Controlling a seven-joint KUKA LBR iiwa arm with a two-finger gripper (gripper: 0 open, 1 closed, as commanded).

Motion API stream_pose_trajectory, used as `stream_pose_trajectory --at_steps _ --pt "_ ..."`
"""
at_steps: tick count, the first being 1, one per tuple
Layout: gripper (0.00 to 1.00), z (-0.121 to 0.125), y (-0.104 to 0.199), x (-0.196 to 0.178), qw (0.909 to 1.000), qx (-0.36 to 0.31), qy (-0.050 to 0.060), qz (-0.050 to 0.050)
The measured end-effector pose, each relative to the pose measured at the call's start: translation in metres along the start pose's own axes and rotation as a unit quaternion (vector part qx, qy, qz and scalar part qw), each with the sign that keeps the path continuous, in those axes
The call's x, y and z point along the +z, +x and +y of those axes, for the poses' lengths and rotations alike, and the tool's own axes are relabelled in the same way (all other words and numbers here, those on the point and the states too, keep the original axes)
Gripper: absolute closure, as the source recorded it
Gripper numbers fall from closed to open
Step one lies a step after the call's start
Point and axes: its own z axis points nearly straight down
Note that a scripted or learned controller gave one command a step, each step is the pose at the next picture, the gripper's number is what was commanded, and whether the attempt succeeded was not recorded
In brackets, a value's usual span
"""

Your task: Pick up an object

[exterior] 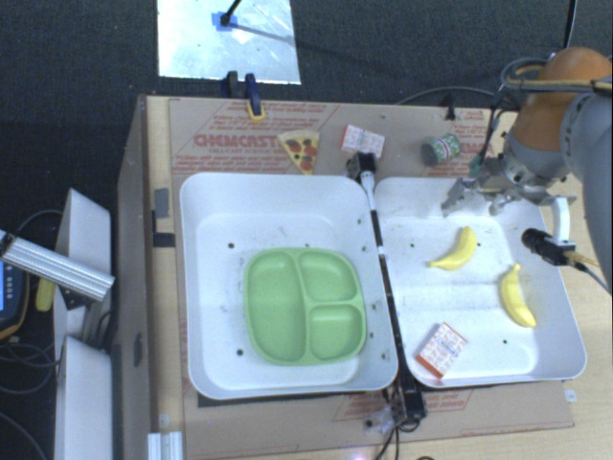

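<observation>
Bananas (pixel 457 250) yellow, curved, two in right bin (pixel 556 353) | jaws (pixel 476 196) spread, holding nothing

Bright, even overhead light, glare washing the white bins (pixel 287 199), focus slightly soft.

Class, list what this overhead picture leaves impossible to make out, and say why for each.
- Gripper jaws: too small and blurred to tell their state.
- Small carton: its printing is too small to read.
- Arm: cut off by the right edge.
- Can label: too small.
</observation>
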Motion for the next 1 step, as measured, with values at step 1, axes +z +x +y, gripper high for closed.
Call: stream_pose_trajectory --at_steps 1 --pt "0.00 -0.0369 0.0102 0.0272 1.0000 0.004 0.002 0.001"
